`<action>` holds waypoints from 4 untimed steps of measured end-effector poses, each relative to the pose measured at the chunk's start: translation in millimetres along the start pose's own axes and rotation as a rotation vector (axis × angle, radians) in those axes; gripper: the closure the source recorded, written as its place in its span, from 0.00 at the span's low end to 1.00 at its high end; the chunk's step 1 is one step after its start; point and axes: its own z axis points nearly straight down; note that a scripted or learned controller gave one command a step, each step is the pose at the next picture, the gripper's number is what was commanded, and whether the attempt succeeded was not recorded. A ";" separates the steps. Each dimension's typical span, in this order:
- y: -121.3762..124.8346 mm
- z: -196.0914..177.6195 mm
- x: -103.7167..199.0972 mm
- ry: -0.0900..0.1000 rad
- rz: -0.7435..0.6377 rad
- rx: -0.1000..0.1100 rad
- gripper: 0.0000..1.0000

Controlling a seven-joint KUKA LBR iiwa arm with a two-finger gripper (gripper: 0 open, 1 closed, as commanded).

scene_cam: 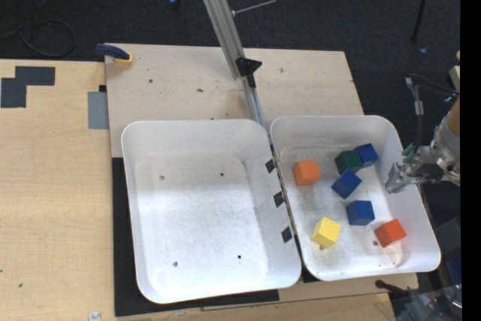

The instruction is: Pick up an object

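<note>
On the pale wooden worktop (188, 79) a small blue and yellow clamp (114, 53) sits at the far left corner, and a slanted aluminium rail (222, 19) rises from the middle of the far side. The left bin (143, 143) is a shallow white tray with only dark specks on its floor. Touching its right wall, where three small black clips line the seam, is the right bin (331, 124), which holds all the blocks. Nearest the seam lies an orange cube (306, 173), with a yellow cube (326, 231) below it toward the near edge. Further right come a blue cube (346, 183) and another blue cube (360, 212), one above the other and slightly apart. At the far side a dark green cube (349, 160) touches a third blue cube (367, 154) just beside it. A red-orange cube (390, 232) rests near the near right corner. The pincer (398, 178) hangs over the right rim of this bin, close to the wall and apart from every cube; nothing shows between its tips, and I cannot tell whether they are spread or pressed together.
</note>
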 end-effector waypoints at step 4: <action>15.9 -17.4 209.3 0.003 -0.005 0.004 1.00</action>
